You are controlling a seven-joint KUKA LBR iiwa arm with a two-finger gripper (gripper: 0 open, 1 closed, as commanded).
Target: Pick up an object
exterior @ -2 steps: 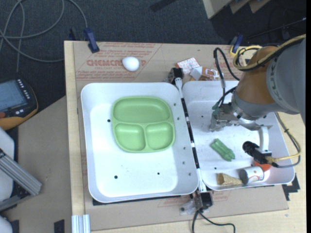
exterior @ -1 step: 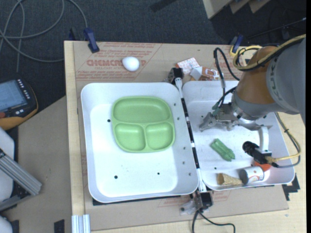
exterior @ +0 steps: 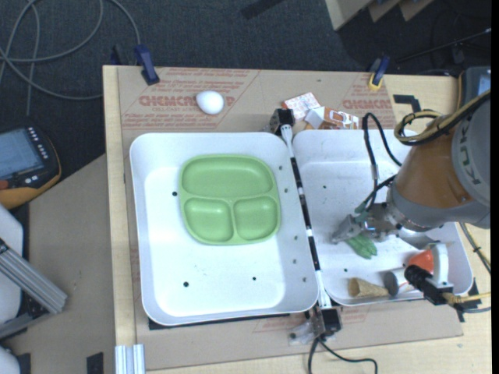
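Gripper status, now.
Gripper: low in the right bin, right over a green object; cannot be told whether it is open, closed or gripping.

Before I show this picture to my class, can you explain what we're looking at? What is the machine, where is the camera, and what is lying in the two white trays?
This is one camera fixed above a bench, looking down at a slant. The grey and orange machine on the right is a robot arm; its end effector is lowered into the right bin, just above a small green object. I cannot tell whether it grips anything. That bin also holds a tan wedge and an orange and white item. The left bin holds a green divided plate. A white egg-shaped object lies on the cardboard behind the bins.
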